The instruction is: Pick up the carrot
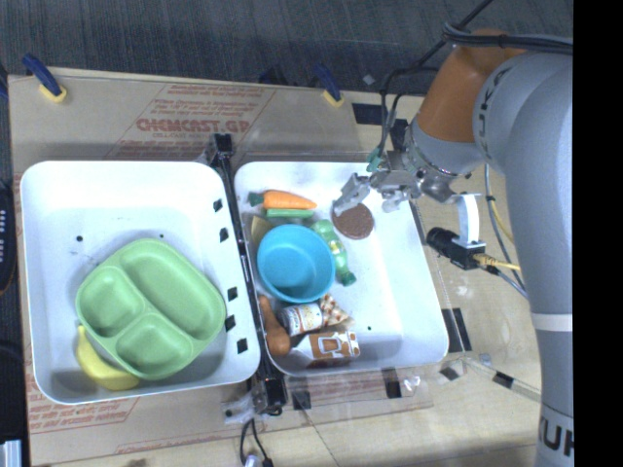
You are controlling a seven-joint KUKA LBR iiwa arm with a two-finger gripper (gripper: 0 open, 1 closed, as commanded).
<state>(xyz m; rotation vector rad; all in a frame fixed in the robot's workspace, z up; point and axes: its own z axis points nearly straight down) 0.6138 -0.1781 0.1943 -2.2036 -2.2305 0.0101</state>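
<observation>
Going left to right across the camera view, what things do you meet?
Yellow object → green divided plate → blue bowl → brown round disc → gripper.

Cardboard-topped bench [195, 115], red print, blue clamps [44, 78] at far edge. Dark carpeted floor [243, 17] beyond. Even light.

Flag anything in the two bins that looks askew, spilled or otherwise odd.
Nothing looks spilled or broken. The green divided plate sits tilted in the left bin, resting on a yellow object beneath its corner. The carrot lies flat at the right bin's far edge, apart from the hand.
</observation>
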